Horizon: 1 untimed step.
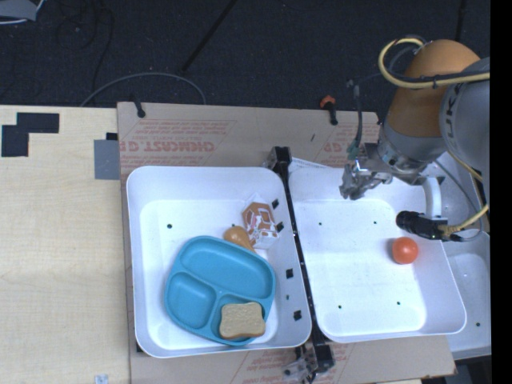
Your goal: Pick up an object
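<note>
tool (354,184) over right bin's (448,326) far rim, fingers unclear, tomato (405,250) apart

Two shallow white bins sit side by side on a brown cardboard sheet (240,138) printed with reversed red lettering. Left bin (148,214) and right bin (364,306) meet along a black divider strip (292,238) running between them at a slant. Cardboard lies on a pale wood bench (56,254); bench top carries black patches (28,130) and a grey square (105,158) near its far edge. Beyond the bench, dark floor (200,38) with thin cables (144,78) looping across it. Two small clamps (326,102) at the cardboard's far edge
</note>
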Each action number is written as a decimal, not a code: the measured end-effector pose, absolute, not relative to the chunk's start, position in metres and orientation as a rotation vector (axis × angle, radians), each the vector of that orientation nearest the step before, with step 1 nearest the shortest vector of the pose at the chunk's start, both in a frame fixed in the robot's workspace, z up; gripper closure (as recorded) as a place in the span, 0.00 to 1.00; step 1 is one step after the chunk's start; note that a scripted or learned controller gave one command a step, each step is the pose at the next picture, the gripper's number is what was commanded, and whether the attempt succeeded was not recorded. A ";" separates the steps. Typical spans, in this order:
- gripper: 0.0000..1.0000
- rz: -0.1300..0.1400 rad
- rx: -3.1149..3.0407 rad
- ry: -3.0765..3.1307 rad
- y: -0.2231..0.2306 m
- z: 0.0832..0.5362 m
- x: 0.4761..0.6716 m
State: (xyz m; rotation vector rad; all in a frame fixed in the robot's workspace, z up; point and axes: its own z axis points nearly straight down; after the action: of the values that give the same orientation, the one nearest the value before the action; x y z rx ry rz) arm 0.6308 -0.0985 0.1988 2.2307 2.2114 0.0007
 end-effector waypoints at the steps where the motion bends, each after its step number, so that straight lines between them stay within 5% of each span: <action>1: 1.00 0.002 2.223 2.217 -0.100 0.242 0.632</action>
State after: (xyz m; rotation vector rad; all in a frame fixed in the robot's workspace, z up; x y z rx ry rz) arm 0.6315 -0.0999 0.2418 2.2229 2.2171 0.0022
